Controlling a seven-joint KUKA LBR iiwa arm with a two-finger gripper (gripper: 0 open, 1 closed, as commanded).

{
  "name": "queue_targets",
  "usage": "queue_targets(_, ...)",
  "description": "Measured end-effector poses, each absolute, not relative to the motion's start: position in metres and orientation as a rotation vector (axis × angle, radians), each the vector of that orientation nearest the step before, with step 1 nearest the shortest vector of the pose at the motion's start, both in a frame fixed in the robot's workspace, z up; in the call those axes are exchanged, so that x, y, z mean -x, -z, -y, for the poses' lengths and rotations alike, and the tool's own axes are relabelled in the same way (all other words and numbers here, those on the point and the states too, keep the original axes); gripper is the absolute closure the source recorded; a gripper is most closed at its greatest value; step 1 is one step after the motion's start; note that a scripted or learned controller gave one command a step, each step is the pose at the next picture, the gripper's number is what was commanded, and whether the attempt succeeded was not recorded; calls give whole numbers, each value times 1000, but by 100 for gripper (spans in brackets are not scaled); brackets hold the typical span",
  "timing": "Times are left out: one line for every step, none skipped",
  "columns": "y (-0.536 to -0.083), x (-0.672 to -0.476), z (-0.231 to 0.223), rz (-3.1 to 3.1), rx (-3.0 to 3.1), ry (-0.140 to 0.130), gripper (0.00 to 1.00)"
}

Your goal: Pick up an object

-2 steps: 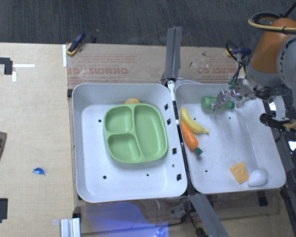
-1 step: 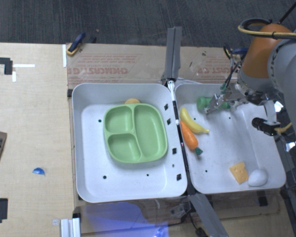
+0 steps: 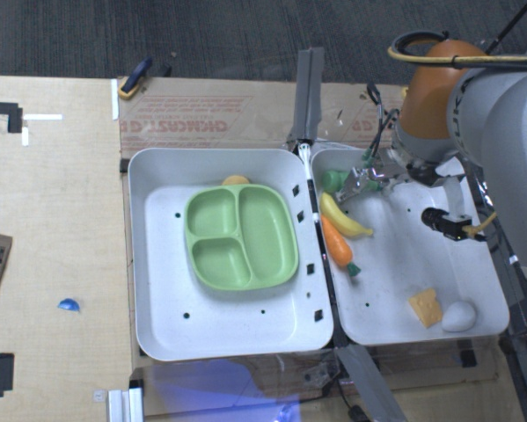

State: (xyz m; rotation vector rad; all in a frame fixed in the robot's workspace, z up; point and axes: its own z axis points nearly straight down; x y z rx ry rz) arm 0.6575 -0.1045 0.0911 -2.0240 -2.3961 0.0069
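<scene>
Beside the banana (image 3: 344, 219) at the right bin's (image 3: 474, 262) far corner, the claw (image 3: 366, 179) hangs low for picking; its grip I cannot tell.

In the right-hand bin (image 3: 474, 262) you have a banana (image 3: 344, 217) lying at a slant against the left wall, its yellow curve touching a carrot (image 3: 338, 243) just below it (orange, with a small green tip pointing down toward the bin's middle). A green item (image 3: 334, 180) sits in the far left corner, partly hidden. Near the front right corner you see a tan, wedge-like block (image 3: 426, 307) with a pale rounded object (image 3: 459, 316) touching its right side. In the left bin (image 3: 157, 323), a green three-compartment plate (image 3: 242, 236) lies flat, a yellowish piece (image 3: 236, 180) peeking from behind its far edge.
</scene>
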Motion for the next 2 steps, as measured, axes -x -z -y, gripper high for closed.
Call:
queue_targets(-92, -645, 100, 2560, 1822, -2, 0)
queue_targets(-92, -643, 101, 2658, 1676, -2, 0)
